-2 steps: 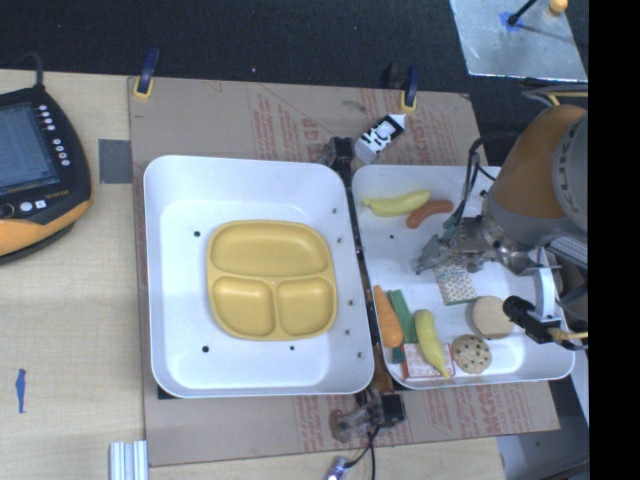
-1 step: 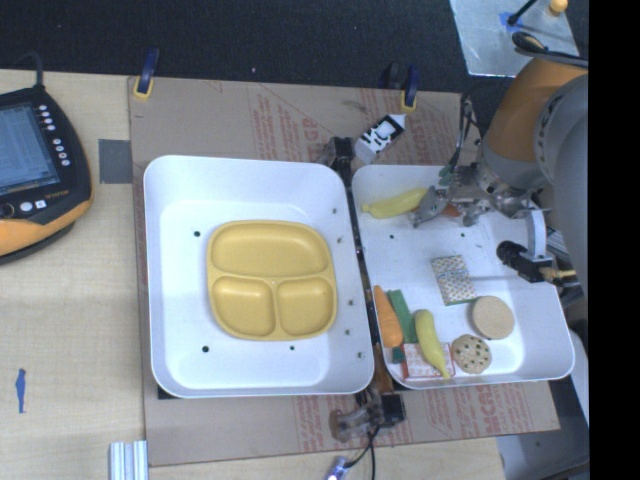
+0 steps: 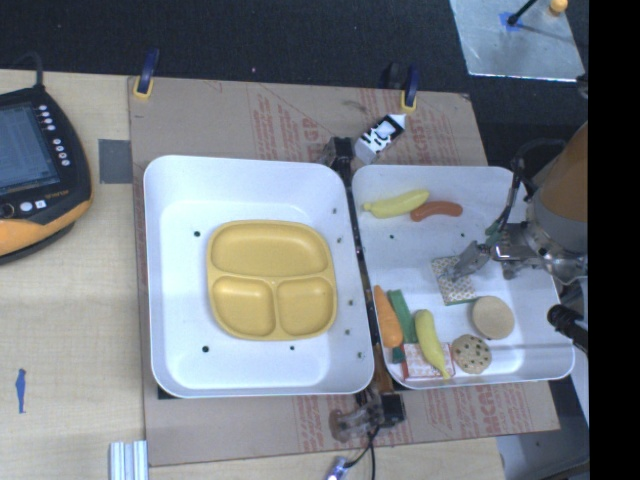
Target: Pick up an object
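- Objects for picking all lie in the right bin [image 3: 530,183]: a yellow banana [image 3: 396,204] and a red sausage [image 3: 437,210] near its far edge, a patterned square card [image 3: 455,279] around the middle, a tan round disc [image 3: 493,317] and a cookie [image 3: 470,353] toward the near right corner.
- Along the near left edge I see an orange carrot [image 3: 384,314], a green piece [image 3: 402,315] and a yellow corn-like piece [image 3: 430,338].
- My gripper [image 3: 470,262] hangs over the middle of that bin, its tips right at the card's far edge; whether they touch it, I cannot tell.
- Fingers: I can't make out whether they're apart or together from up here.
- Nothing sits between them that I can see, so I'd call the pick not yet done: the grasp and the lift are both left.
- The left bin [image 3: 170,268] carries a yellow divided tray [image 3: 271,277], untouched.
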{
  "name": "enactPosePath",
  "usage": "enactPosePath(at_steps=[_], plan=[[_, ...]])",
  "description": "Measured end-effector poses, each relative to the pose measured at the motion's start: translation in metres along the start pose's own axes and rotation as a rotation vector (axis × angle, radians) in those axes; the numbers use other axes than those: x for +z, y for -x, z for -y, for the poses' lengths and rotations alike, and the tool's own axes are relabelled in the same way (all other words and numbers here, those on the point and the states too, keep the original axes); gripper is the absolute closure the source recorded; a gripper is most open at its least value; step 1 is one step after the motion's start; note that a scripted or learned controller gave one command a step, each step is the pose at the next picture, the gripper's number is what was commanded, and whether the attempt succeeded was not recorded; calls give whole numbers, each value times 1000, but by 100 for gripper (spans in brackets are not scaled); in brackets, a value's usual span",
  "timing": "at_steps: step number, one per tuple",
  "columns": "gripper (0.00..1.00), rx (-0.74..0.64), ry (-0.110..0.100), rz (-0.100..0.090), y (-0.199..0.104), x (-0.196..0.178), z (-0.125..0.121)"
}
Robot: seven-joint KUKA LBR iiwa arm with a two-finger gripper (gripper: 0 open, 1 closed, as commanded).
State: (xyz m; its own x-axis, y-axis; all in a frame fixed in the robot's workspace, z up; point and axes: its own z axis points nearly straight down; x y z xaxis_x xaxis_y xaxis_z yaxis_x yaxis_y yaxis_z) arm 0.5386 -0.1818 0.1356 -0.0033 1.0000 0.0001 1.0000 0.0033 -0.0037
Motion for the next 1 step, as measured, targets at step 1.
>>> enactPosePath(at_steps=[1], plan=[[0, -3, -2, 0, -31, 44, 7]])
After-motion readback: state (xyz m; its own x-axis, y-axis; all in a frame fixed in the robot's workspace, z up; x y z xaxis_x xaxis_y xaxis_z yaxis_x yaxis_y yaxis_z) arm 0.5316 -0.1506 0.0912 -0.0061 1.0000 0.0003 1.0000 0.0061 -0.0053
